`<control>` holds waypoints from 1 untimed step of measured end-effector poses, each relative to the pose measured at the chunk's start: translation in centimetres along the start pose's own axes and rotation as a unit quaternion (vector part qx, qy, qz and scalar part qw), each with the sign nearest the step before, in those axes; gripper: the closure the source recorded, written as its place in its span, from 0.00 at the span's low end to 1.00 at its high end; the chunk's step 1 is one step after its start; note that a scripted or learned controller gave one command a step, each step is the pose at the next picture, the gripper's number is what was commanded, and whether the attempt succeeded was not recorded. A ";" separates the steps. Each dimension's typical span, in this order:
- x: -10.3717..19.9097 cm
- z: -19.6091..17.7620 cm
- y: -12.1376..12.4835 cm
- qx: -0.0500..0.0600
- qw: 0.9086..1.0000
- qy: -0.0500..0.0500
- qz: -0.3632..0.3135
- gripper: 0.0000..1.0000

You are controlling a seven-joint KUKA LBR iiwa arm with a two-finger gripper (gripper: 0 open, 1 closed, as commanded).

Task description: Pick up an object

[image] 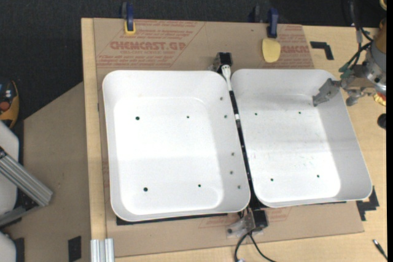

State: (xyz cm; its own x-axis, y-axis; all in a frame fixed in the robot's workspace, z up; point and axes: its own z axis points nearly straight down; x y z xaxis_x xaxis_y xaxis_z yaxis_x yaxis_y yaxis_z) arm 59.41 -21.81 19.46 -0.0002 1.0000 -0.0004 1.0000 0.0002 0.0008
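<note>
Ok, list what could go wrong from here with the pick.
1. The end effector hangs over the right bin's far right edge, so a descent there may clip the rim.
2. No loose object is visible in the right bin or the left bin, so a grasp would likely close on nothing.

Gripper (338, 93): over the far right corner of the right bin (295, 150), fingers spread apart.
Left bin (166, 144): just beside it.
</note>
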 end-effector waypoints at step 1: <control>9.0 -23.6 -1.6 -0.009 1.000 -0.001 -0.004 0.00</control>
State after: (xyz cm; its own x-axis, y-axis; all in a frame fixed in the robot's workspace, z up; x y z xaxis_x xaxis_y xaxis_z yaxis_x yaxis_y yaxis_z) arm 57.78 -12.77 43.01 -0.0076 1.0000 -0.0027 0.9998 0.0076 0.0181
